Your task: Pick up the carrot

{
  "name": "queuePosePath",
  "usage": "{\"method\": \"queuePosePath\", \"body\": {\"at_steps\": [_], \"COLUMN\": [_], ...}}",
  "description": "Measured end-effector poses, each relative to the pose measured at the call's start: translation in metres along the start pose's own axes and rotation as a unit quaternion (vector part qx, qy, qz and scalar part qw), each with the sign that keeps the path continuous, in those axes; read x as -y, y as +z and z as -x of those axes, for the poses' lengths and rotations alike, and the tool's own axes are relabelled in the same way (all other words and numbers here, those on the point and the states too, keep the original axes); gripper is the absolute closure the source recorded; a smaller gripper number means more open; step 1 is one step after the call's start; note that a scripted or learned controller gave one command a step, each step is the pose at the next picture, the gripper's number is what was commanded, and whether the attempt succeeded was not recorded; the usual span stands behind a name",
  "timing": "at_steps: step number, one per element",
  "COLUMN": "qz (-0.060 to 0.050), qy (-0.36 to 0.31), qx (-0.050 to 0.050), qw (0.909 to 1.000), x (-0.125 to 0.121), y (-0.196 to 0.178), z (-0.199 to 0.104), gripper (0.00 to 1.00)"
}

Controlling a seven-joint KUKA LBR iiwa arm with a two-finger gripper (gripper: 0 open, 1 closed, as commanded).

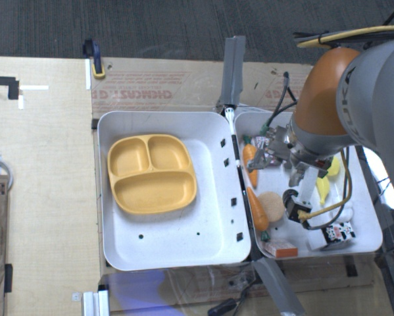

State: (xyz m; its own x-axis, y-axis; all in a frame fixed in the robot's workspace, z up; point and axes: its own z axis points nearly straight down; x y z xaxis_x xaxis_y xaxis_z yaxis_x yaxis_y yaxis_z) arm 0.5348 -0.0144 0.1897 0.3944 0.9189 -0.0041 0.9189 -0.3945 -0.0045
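Note:
A long orange carrot (257, 210) lies along the left wall of the right bin (371, 239), pointing toward the front. A shorter orange piece (250, 155), perhaps a second carrot, lies farther back by the same wall. My gripper (265, 155) hangs low over the bin's back left part, just right of that shorter piece and behind the long carrot. The grey and orange arm (328, 101) covers much of the bin's back.
A yellow divided plate (152, 173) sits in the left bin (177, 242). The right bin also holds a beige round item (273, 205), a yellow item (324, 188), a small red-and-white box (285, 250) and a black-and-white item (338, 232). Cables loop near the wrist.

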Motion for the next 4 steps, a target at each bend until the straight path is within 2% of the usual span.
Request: {"method": "queuePosePath", "body": {"at_steps": [4], "qz": [0.000], "qy": [0.000], "qx": [0.000], "qw": [1.0000], "x": [0.0000], "y": [-0.0001], "z": [-0.0002], "gripper": [0.00]}}
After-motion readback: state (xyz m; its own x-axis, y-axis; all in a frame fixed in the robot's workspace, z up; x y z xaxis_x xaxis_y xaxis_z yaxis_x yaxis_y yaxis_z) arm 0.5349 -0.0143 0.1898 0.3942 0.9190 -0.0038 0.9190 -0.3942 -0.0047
